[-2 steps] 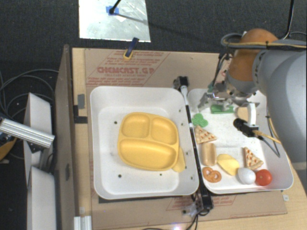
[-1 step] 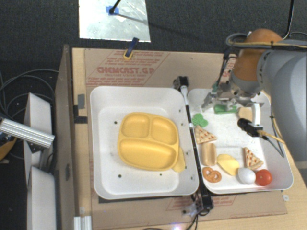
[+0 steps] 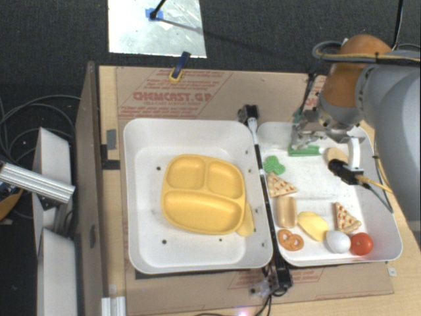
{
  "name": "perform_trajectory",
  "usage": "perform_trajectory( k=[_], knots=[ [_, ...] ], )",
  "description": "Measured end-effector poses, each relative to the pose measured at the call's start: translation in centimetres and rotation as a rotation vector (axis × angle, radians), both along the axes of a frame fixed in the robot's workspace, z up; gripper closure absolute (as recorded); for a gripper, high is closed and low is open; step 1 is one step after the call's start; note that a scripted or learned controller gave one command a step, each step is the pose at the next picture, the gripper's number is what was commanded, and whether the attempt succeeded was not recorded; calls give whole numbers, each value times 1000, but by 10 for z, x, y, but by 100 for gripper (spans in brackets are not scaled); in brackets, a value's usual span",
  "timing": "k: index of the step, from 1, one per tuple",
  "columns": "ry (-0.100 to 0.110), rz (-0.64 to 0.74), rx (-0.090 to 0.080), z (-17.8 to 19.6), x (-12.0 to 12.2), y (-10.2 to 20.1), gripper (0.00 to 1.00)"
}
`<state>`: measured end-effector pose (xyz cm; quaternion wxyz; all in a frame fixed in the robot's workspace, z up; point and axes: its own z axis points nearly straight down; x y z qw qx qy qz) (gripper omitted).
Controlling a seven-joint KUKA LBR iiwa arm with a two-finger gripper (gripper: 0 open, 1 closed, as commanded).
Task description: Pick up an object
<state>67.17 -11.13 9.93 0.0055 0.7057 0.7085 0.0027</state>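
My gripper [image 3: 306, 139] is low in the far part of the right bin [image 3: 388, 232], reaching down from the grey arm. A flat green piece [image 3: 304, 151] lies right under its tip; whether it is gripped I cannot tell. A tan roll [image 3: 335, 155] lies just to the right of it. Nearer the front lie a green leafy piece [image 3: 274, 166], a pizza slice [image 3: 281, 187], a bread stick [image 3: 286, 210], a pretzel [image 3: 290, 239], a yellow lemon [image 3: 313, 226], a second pizza slice [image 3: 345, 217], a white egg [image 3: 337, 241] and a red tomato [image 3: 361, 243].
The left bin [image 3: 145, 176] holds a yellow divided tray [image 3: 200, 194]. A rail [image 3: 260, 176] divides the two bins. Brown cardboard [image 3: 171, 94] lies under the bins, and a shiny sheet [image 3: 158, 18] lies beyond it. The arm's bulk [image 3: 388, 104] overhangs the right bin's far right corner.
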Motion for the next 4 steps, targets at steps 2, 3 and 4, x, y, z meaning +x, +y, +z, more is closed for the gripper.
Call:
perform_trajectory(
  k=[2, 3, 4],
  knots=[
    [6, 2, 1, -13, -9, 28, 0],
    [8, -1, 4, -10, -2, 22, 0],
    [7, -2, 3, -13, -2, 20, 0]
  ],
)
